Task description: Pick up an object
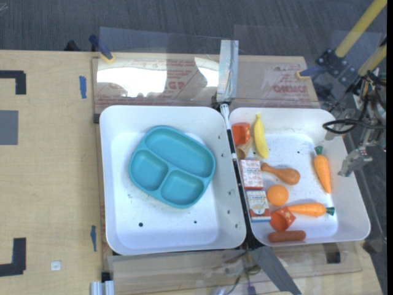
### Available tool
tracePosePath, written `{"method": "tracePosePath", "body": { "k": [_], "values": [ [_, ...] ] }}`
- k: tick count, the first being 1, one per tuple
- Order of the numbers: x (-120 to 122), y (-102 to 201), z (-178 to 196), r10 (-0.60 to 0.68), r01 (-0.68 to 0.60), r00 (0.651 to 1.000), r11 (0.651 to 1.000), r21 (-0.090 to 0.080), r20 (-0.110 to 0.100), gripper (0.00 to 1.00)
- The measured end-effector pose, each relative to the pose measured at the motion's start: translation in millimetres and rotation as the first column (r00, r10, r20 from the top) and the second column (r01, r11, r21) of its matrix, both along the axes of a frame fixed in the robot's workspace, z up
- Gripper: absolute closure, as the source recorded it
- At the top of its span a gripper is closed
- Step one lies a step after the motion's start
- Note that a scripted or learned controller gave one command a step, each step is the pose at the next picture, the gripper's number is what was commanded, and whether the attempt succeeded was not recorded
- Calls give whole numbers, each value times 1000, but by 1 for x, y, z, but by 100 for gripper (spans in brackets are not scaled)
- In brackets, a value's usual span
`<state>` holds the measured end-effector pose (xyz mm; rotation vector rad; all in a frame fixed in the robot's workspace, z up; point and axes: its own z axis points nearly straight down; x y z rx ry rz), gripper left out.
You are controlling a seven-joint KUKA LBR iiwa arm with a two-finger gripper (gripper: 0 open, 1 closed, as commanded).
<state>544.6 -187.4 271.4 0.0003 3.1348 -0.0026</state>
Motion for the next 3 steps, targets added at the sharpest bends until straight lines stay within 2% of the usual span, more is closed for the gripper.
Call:
{"method": "tracePosePath", "body": {
  "k": [1,2,3],
  "values": [
    [30,-35,-170,-22,22,1000,1000,5,-15,0],
    [38,-34,-150,-16,16,1000,1000,-3,8,100],
    [38,-34,-151,-16,16,1000,1000,-2,7,0]
  ]
}}
